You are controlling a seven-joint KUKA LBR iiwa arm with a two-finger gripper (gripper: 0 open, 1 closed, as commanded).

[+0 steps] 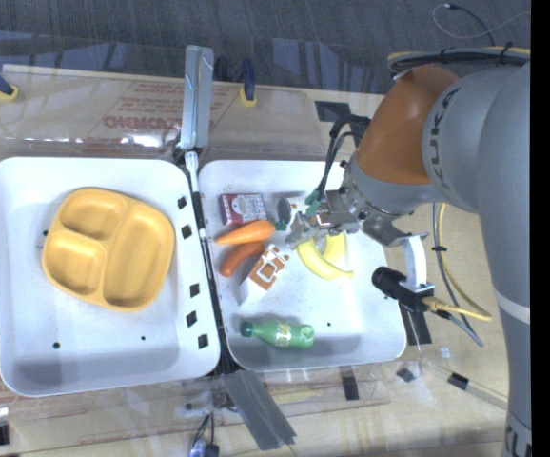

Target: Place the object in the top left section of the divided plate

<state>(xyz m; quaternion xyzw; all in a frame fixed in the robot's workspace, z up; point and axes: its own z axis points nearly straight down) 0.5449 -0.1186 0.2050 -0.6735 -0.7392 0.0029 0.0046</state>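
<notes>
Nothing has been placed on the plate at frame left. The gripper is lowered beside the banana, right of centre; its opening cannot be told.

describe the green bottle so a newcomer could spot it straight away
Look in the right bin, the one the arm reaches into. Along its near edge, apart from the carrot and banana, the green bottle lies on its side, the only green thing there.
</notes>
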